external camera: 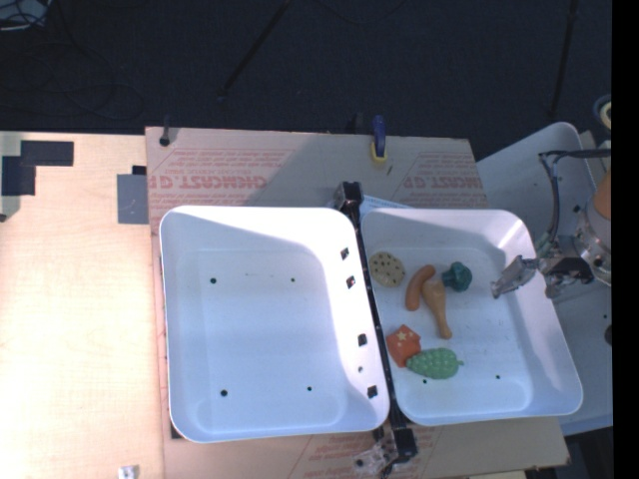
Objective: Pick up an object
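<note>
The small toys lie in the right white bin (539, 387), in the middle right of the frame: a round tan cookie (386, 265), an orange sausage (420, 285) touching a tan drumstick (436, 307), a dark green lump (457, 276), a red-orange block (403, 344) and a bumpy green pickle (433, 363). The silver claw (506, 279) sits over the bin's right side, near the green lump, holding nothing; I cannot tell if it is apart or together. The left white bin (190, 407) sits just beside it on the desk (70, 347).

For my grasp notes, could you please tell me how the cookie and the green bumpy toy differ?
The cookie is tan, round and dark-spotted; the green bumpy toy is green and oval. The cookie lies nearer the right bin's far side, the toy nearer its near side. Both lie close to the divider.
</note>
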Robot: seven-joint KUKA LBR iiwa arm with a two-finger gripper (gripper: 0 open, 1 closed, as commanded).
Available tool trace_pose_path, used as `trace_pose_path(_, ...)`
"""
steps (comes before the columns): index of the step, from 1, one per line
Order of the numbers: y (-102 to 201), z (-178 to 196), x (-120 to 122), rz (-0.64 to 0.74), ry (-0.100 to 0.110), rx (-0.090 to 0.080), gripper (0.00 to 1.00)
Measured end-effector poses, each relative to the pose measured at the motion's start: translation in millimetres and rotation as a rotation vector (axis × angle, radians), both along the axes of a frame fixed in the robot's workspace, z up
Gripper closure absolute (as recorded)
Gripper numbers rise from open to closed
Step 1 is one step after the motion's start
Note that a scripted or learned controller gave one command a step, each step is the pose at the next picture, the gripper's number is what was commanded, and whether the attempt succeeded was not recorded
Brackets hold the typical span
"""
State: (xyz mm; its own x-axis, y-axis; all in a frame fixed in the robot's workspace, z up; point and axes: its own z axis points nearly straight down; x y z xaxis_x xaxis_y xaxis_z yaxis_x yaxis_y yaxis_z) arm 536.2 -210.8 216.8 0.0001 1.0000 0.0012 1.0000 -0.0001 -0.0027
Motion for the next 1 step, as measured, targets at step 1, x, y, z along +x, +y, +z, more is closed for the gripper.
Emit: trace_pose_path(1,-0.7,9.8,-0.1,0.000,0.001,0.001,1.00)
